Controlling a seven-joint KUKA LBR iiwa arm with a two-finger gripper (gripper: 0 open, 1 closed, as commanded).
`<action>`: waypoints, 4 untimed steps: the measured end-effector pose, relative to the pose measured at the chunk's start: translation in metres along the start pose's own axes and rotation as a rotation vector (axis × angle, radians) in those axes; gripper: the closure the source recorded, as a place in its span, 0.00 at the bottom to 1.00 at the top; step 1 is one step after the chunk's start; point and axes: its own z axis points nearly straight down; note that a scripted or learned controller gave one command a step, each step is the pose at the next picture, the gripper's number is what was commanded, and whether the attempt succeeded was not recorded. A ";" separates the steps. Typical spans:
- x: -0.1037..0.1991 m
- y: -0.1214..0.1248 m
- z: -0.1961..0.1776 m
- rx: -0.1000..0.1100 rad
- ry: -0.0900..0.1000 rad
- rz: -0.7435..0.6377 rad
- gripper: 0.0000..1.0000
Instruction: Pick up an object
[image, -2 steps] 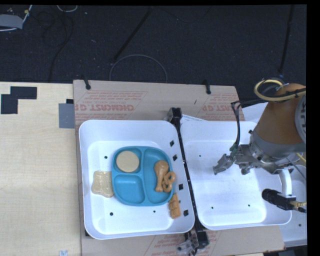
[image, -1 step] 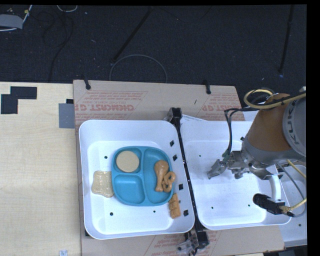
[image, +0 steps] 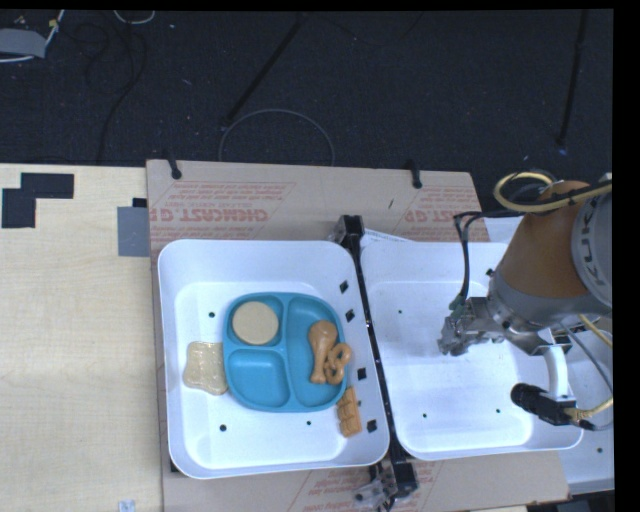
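The bench (image: 70, 330) carries two shallow white bins side by side. The right bin (image: 430, 420) has the grey arm (image: 550, 265) reaching in over its far right corner, and the gripper (image: 462, 332) hangs low over the middle of that bin's floor. Whether it is spread or pressed together cannot be told from this slanted view, and nothing is seen held in it.

Everything worth picking lies in the left bin (image: 190, 440). A blue divided tray (image: 262, 380) sits at its centre, with a round tan cookie (image: 254, 322) in the compartment toward the far left corner and a twisted pretzel-like piece (image: 328, 352) in the compartment along the tray's right edge. A pale bread-like slab (image: 205, 367) lies on the bin floor touching the tray's left edge, and a small brown chunk (image: 349, 412) rests just beside the tray's near right corner, close to the divider between the bins.

To do the step well, the arm probably needs to cross the divider and choose a piece that stands free. The pale slab or the small chunk look like the easier targets, since each has bare bin floor on at least one side. The tray's raised rims could catch a descending finger, so a straight drop centred on the piece seems the safer approach.
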 end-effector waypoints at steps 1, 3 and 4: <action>0.008 -0.006 -0.054 -0.006 -0.001 -0.006 1.00; 0.003 -0.001 -0.159 -0.009 -0.002 -0.006 1.00; 0.061 -0.008 -0.141 -0.002 0.000 -0.009 1.00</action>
